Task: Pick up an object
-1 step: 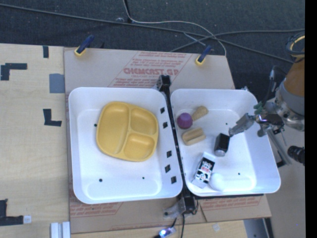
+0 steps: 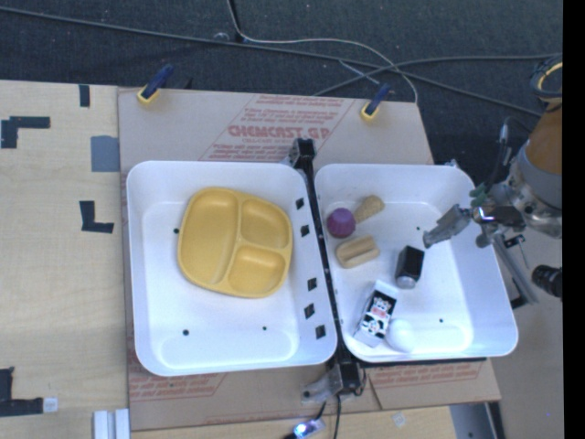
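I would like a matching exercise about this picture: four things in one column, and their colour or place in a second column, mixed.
Things:
1. divided plate
2. small ball
3. small box
4. gripper

Descriptions:
A. purple
B. over the right bin, near its right wall
C. yellow, in the left bin
D. black

Pairs: 1-C, 2-A, 3-D, 4-B

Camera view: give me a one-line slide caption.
Gripper over the right bin beside a black block; yellow tray in the left bin.

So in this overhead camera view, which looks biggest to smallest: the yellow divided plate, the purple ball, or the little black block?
1. Yellow divided plate, by far the largest.
2. Black block.
3. Purple ball.
The last two look close in size, so that order is unsure.
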